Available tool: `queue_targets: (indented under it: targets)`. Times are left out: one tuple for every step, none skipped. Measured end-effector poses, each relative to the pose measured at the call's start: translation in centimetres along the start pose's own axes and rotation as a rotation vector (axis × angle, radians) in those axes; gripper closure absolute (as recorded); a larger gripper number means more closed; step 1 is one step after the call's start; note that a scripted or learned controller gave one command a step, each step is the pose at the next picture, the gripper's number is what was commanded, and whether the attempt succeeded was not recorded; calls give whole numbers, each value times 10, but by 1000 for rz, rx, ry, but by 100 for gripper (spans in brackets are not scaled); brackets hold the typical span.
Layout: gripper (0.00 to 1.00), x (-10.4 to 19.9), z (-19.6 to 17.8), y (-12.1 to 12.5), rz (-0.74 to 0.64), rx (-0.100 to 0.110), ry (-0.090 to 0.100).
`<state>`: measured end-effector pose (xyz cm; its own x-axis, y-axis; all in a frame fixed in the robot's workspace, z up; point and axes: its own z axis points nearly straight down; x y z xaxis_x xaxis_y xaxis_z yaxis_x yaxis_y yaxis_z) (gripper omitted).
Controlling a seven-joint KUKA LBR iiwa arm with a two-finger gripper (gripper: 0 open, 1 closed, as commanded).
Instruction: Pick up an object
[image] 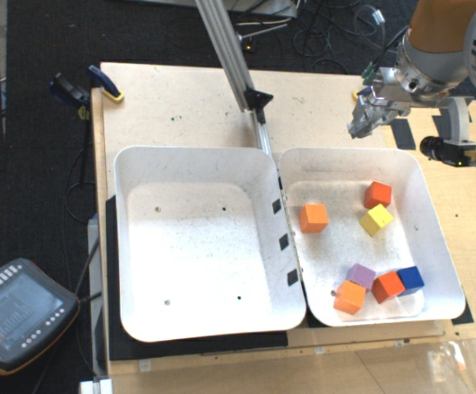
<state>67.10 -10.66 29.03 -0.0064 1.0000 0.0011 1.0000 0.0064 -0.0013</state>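
The grey two-finger hand (pixel 363 125) is seen beyond the far rim of the right shallow white plastic bin (pixel 435 245), over the bare pale bench (pixel 189 105), and nothing is seen between its fingers. Whether the fingers are spread or closed cannot be told, since they are small and blurred at this slant.

Six small cubes lie in the right bin, and any may be taken as the task's thing. Nearest the hand, just inside the far rim, a red-orange cube (pixel 377 194) is found, with a yellow cube (pixel 376 219) just beside it on the near side. An orange cube (pixel 313 217) stands alone, towards the wall shared with the left white bin (pixel 139 220).

At the near rim of the right bin a cluster is packed: a purple cube (pixel 361 275), an orange cube at the near rim (pixel 350 296), a red cube (pixel 388 286) and a blue cube (pixel 411 279), apparently touching.

Several failures may be judged likely. If the cluster is aimed at, a finger could land on a neighbour and the blocks be pushed apart rather than gripped. The red-orange and yellow pair could be jammed in the same way. A descent close to the far rim could be fouled by the bin wall. The lone orange cube is judged the safest target, though a corner-on grip could twist it loose.
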Motion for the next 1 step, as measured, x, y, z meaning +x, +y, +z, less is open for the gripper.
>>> queue_targets:
  targets:
    - [100,44,5,-4,0,0,0]
